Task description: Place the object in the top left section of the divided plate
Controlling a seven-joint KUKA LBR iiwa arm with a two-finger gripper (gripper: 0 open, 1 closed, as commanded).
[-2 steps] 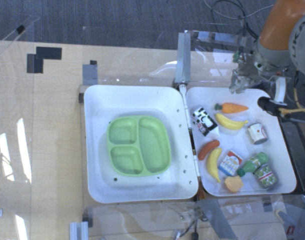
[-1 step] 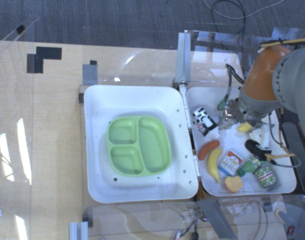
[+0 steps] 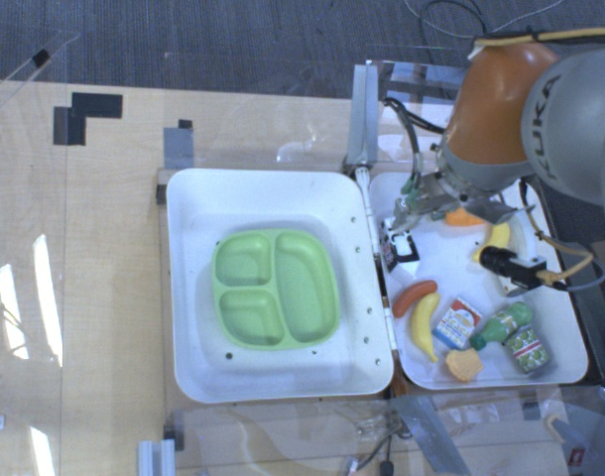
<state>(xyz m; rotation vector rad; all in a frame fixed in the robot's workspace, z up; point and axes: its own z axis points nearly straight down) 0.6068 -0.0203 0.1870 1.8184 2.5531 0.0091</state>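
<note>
Divided plate (image 3: 276, 289), green, lying in the left bin (image 3: 183, 266); gripper (image 3: 400, 234) low over the right bin (image 3: 576, 360) beside the plate, finger state cannot be told; red sausage (image 3: 415, 297), banana (image 3: 423, 325) and small carton (image 3: 455, 324) clustered right of the plate

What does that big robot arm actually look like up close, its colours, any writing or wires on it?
The arm is bulky and rounded, with smooth grey shells and a glossy orange band above the wrist. Dark lettering reading KUKA runs along the grey casing. Black cables loop around the wrist and trail off behind it. At its end sits a small gripper of dark and metallic parts.
</note>
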